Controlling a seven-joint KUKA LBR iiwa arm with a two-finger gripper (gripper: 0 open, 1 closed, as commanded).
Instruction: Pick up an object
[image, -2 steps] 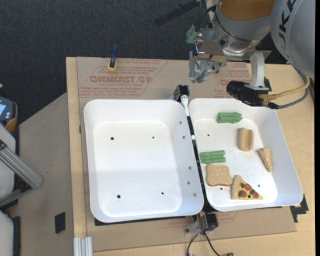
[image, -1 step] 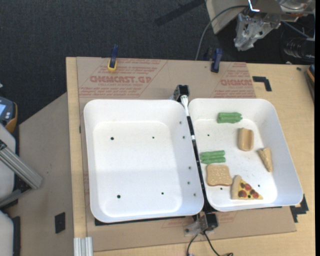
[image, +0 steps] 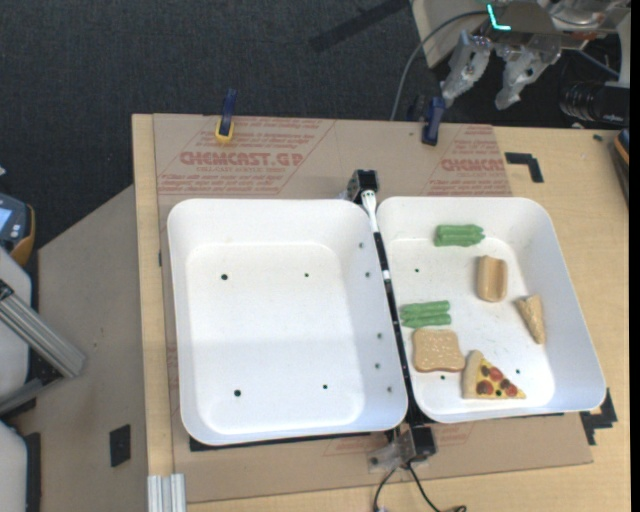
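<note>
Gripper (image: 494, 72) hung at the top right of the camera view, past the far edge of the table (image: 100, 300), fingers spread apart with a clear gap and nothing between them. Pointed downward, wrist above near the frame's edge, well apart from both bins.

Sat in the right bin (image: 570, 290), every candidate: a green bean pod (image: 459, 235) near the far wall, a bread roll (image: 490, 278) just below it, a tan wedge (image: 532, 318) toward the right wall, a second green pod (image: 425, 314) close to the middle divider, a slice of toast (image: 438, 350) just beneath that pod, and a pizza slice (image: 488, 378) beside the toast, near the front wall. Left bin (image: 190, 300) carried none of them.

Looked like toy food, so probably light, stiff and not fragile, with smooth skins that might slip under a poor pinch. Judged the bread roll the easiest: rounded, thick, standing free of its neighbours, best taken across its narrow width at the middle. Far pod also isolated, best pinched across its short side. Toast and pizza slice lay flat and thin, almost touching, offering little height to close on; risked scraping the bin floor or nudging both.

Needed a long reach down and toward the camera before any grasp.
</note>
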